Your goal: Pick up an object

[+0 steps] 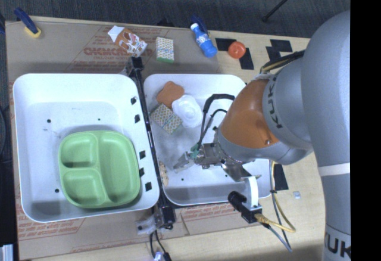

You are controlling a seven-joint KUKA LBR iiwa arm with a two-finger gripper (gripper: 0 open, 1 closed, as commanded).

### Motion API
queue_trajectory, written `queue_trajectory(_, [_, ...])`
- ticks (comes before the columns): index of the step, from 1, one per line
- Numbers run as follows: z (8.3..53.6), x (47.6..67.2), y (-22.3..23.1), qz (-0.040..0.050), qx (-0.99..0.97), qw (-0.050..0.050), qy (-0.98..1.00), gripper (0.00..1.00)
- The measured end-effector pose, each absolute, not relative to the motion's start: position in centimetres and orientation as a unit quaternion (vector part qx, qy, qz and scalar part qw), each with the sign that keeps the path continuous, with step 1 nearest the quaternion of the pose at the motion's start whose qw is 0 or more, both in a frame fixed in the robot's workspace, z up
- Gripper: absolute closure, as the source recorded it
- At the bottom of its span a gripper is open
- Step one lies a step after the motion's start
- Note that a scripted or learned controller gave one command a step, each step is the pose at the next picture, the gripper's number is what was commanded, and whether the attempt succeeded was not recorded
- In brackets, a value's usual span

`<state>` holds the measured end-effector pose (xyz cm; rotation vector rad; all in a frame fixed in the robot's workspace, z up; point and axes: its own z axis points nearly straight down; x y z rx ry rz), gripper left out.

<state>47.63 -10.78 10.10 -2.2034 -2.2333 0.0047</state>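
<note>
My gripper (186, 160) reaches low into the right bin (202, 191), pointing left, its tip near the bin floor in the lower middle. The arm's wrist with the orange band (250, 120) covers the bin's right half. At the bin's upper left lie an orange block (170, 93), a white crumpled object (189, 110) and a checkered patterned packet (165, 118). All three sit apart from the gripper, above it in the view. I see nothing clearly between its fingers.
The left bin (36, 105) holds a green divided plate (99, 168). On the bench behind the bins lie a blue bottle (204, 40), an orange cap (237, 49), a small patterned box (165, 49) and a snack bag (128, 42). A black clip (137, 66) sits between the bins.
</note>
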Motion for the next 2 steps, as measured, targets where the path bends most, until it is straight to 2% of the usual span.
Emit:
queue_trajectory(1, [9.16, 54.84, -9.59, 0.0006, -0.705, 0.001, -0.709, 0.00])
queue_trajectory(2, [10.14, 54.85, -9.56, 0.0007, -0.704, 0.002, -0.710, 1.00])
